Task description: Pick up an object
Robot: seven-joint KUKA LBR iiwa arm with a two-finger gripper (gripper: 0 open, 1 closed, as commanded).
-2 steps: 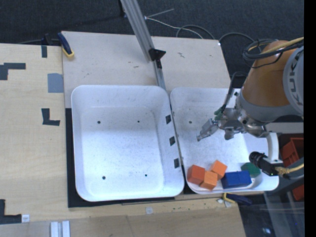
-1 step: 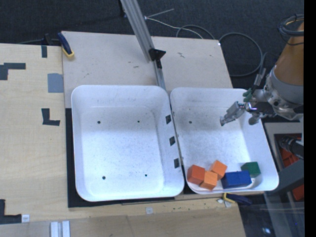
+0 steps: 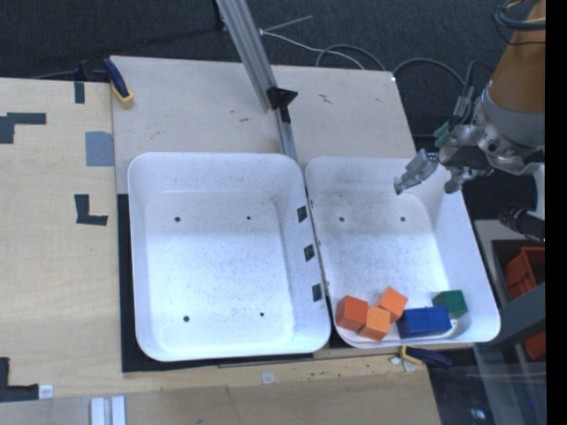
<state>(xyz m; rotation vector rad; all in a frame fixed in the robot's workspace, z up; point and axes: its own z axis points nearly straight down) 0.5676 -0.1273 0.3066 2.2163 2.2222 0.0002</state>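
**A:** While you scan from the left, what do you make of the left bin (image 3: 151, 237)?

**B:** You see bare white floor in it, so nothing for you to pick on that side. Move on to the right bin (image 3: 372, 237). The objects sit bunched in its near corner: an orange block (image 3: 353, 311), two smaller orange cubes (image 3: 392, 302) (image 3: 376, 322) touching it, then a blue block (image 3: 423, 321), and a green block (image 3: 451, 302) against the near-right wall.

**A:** And the gripper?

**B:** You find the gripper (image 3: 432, 173) at the far right edge of that bin, above the rim and well apart from the cluster. Its fingers (image 3: 409, 179) look spread, with nothing between them.

**A:** So which step are you in?

**B:** I judge you are at the approach, before any grasp. Nothing is lifted yet.

**A:** What does the next move ask of you?

**B:** You need to bring the gripper toward the near side, over the cluster, and descend. The blocks crowd each other and the wall, so choose one with free sides; the orange block on the left looks most open.
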